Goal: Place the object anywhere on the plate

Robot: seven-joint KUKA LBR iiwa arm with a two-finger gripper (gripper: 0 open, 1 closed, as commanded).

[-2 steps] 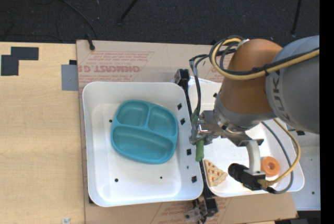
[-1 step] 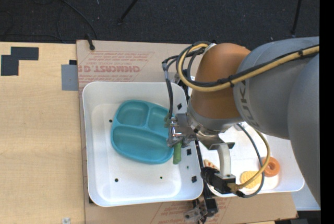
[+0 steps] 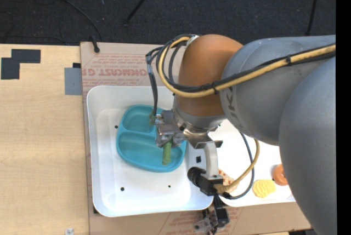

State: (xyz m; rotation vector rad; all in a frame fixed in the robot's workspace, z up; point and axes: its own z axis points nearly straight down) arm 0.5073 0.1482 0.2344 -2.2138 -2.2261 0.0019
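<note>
item: placing step, seen from the one overhead camera. i read the gripper (image 3: 166,139) at frame centre, low over the right part of the blue plate (image 3: 134,143), which is a sectioned dish lying in the left white bin (image 3: 104,173). a slim green object (image 3: 166,155) stands roughly upright directly below the metal claw, its lower end on or just above the plate's lower right section; its top disappears into the claw, so i judge the claw is closed on the green object, though the contact is small in the picture and i cannot confirm how firm it is. step in hand, by my reading: the carry is done and the object is over the plate, release pending. the next move calls for opening the claw and lifting straight up without dragging the piece; it sits near the plate's right rim, so a sideways nudge could tip it out into the bin. surface: the left bin shows bare white floor around the plate with a few dark specks; the right white bin (image 3: 258,173), mostly covered by the arm (image 3: 263,97), holds a yellow ridged item (image 3: 264,188) and an orange item (image 3: 281,175) at lower right. the bins rest on a cardboard sheet (image 3: 126,67) with red printing, on a pale wood bench (image 3: 38,141) bearing dark and grey tape patches at upper left. room: dark carpet with cables across the top of the frame.
</note>
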